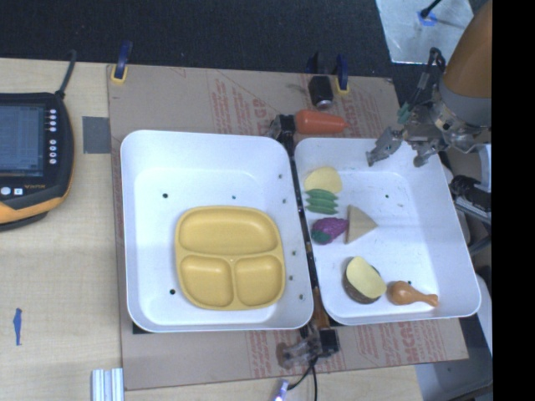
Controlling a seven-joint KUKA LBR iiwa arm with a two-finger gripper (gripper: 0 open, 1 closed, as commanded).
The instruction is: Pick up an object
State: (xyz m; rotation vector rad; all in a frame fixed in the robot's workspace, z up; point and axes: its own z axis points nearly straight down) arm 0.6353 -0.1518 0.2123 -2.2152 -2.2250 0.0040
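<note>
My gripper [397,156] hangs over the far part of the right bin [418,224], open, with nothing between its fingers. Below and to its left lie a pale yellow round piece [323,179], a green pea pod [322,200], a purple eggplant [328,229] and a tan wedge [360,222]. At the bin's near edge sit a halved potato [364,280] and a brown drumstick [410,294]. All of these toys rest on the bin floor, apart from the gripper.
The left bin [150,182] holds a yellow divided plate [230,256]. An orange carrot-like toy [319,124] lies outside the bins, beyond their far rims. A teach pendant [29,157] rests on the bench at the far left.
</note>
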